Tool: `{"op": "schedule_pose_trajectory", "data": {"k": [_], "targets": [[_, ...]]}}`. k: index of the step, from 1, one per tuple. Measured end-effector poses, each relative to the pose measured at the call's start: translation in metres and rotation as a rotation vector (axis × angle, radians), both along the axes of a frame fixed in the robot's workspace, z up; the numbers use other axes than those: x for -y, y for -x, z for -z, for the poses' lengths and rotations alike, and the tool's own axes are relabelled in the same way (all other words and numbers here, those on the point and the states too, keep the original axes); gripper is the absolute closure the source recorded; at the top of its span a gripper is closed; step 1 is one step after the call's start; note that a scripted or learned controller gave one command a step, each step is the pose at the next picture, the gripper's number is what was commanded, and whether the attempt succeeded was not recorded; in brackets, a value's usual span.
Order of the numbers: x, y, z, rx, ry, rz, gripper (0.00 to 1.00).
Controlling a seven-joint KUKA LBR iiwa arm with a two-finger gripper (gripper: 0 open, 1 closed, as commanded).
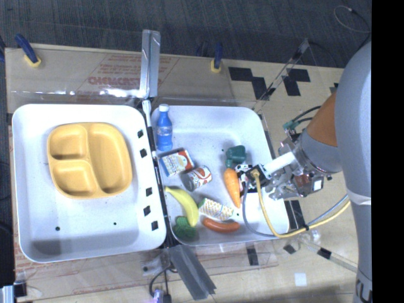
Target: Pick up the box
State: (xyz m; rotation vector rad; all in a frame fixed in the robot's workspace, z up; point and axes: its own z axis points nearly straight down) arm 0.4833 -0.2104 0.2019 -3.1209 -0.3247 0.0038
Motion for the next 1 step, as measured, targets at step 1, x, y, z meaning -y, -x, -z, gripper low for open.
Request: {"op": "schedule_pose_trajectory", "data": {"k": [1], "targets": [[-0.0013,-0.0005,-0.0088,-0.004,-0.003,-0.008,1.0]]}}
